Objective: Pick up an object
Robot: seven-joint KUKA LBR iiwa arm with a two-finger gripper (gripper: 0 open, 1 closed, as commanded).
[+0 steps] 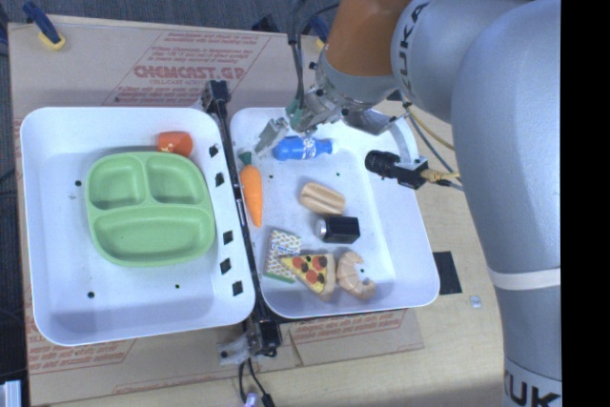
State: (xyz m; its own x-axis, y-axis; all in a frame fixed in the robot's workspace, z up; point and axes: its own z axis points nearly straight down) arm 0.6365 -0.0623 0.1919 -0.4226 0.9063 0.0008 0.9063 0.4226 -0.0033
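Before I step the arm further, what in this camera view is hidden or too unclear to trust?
- End effector: small and tangled with cables, so its contact with the blue bottle is unclear.
- Far right corner of the right bin: covered by the arm.
- Red object behind the green tray: partly hidden by the tray's rim.
- Small dark object: too small to identify.

Bins (57,205) glossy white plastic; tray (148,205) matt green plastic; bench cover (143,62) printed cardboard; arm (505,110) smooth grey.
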